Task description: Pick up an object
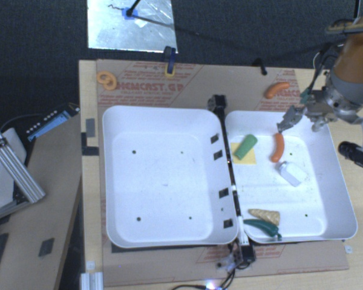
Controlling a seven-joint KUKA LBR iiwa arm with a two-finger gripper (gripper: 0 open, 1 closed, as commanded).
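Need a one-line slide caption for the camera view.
Gripper open above right bin, near orange sausage, green block and white bottle.

Robotics lab, probably: desk [91, 180] with cardboard sheet [187, 80] under two white bins [163, 116], aluminium framing [9, 168] at left, cables, dark carpet floor [36, 47], grey arm [351, 71] overhead.

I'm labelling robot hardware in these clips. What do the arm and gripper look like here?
The arm is grey with a broad orange band above the wrist, its body rounded and bulky. The gripper is grey metal with two thin fingers. Dark cables run along the arm near the band.
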